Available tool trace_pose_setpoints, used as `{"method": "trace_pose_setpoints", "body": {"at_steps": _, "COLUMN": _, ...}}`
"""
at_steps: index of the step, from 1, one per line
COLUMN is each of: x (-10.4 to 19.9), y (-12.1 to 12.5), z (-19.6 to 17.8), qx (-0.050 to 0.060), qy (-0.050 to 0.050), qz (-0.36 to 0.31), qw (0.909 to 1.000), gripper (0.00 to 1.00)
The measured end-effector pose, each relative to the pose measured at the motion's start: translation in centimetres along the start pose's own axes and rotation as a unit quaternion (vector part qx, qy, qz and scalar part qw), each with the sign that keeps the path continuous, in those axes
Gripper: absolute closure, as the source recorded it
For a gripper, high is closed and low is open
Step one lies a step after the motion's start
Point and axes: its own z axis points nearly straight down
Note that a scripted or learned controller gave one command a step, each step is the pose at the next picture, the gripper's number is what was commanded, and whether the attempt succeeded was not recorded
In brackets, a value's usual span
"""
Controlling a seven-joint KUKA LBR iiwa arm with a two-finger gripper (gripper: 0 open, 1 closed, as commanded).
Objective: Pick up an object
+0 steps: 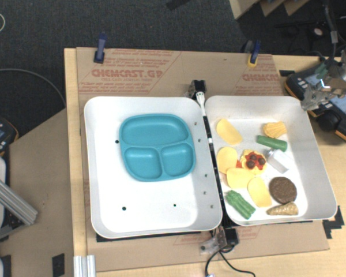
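Overhead slanted view of the bench (161,68), covered with printed brown cardboard and carrying two shallow white bins side by side. The left white bin (104,212) holds a teal plastic three-compartment plate (157,146). The right white bin (311,131) holds a tight cluster of toy food: pale yellow flat chip-shaped pieces (242,169), a green cylindrical stick (271,142), a ridged orange-yellow piece (275,129), a red-and-dark berry-like piece (254,160), a small grey block (277,163), a round dark-brown cookie-like disc (282,189), a green ridged pod-shaped piece (240,203) and a tan textured piece (283,210). The robot's metal gripper (320,91) sits at the far right, beyond the right bin's upper corner; whether its jaws are apart or together cannot be told.

Likely hazards: the pieces touch or overlap, so a descent may close on two at once or nudge neighbours aside; the flat yellow chips lie low against the floor and probably slip free. The disc and the green stick, nearer the cluster's edge, look easier candidates.
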Motion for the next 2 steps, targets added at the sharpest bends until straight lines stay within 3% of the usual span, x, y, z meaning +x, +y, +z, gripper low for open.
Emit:
{"method": "trace_pose_setpoints", "body": {"at_steps": 1, "x": 0.0, "y": -4.8, "z": -1.9, "qx": -0.001, "qy": 0.000, "qz": 0.000, "qw": 1.0000, "gripper": 1.00}}
{"method": "trace_pose_setpoints", "body": {"at_steps": 2, "x": 1.3, "y": -15.4, "z": -5.6, "qx": 0.000, "qy": 0.001, "qz": 0.001, "qw": 1.0000, "gripper": 1.00}}
